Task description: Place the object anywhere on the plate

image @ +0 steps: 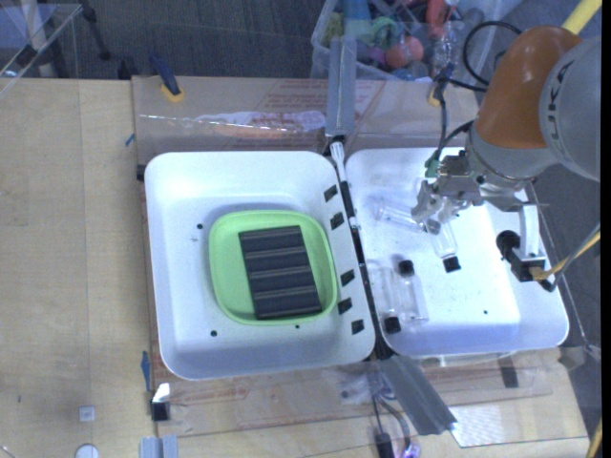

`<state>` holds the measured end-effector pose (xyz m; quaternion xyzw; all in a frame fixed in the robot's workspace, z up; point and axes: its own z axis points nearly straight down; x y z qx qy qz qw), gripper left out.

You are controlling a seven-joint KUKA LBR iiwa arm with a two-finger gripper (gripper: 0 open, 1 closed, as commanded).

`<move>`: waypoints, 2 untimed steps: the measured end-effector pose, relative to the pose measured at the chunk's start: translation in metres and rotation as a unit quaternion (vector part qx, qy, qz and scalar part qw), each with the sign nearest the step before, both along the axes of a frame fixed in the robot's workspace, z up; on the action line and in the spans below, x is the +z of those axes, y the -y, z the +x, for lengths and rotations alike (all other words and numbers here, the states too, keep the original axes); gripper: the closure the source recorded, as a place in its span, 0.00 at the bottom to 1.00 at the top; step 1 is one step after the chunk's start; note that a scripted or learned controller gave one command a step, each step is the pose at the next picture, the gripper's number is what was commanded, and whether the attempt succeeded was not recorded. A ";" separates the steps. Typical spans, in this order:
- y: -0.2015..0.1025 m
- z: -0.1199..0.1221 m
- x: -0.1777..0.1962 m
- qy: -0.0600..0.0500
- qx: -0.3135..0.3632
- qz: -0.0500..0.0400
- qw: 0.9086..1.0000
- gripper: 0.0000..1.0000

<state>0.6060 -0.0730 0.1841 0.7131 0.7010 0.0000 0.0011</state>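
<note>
Tool [431, 219] hangs above the right bin [496, 322], well inside its rim; finger state unclear.

partial letters "uk" on grey arm [579, 74].

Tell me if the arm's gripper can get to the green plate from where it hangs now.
Probably yes. The gripper hangs over the right bin, and the green plate lies open from above in the left bin; just the low divider lies between.
</note>
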 end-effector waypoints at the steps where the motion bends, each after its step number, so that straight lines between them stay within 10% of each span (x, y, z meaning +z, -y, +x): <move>1: -0.085 -0.001 0.000 -0.002 0.142 0.001 0.990 1.00; 2: -0.085 -0.001 0.000 -0.002 0.142 0.001 0.990 0.00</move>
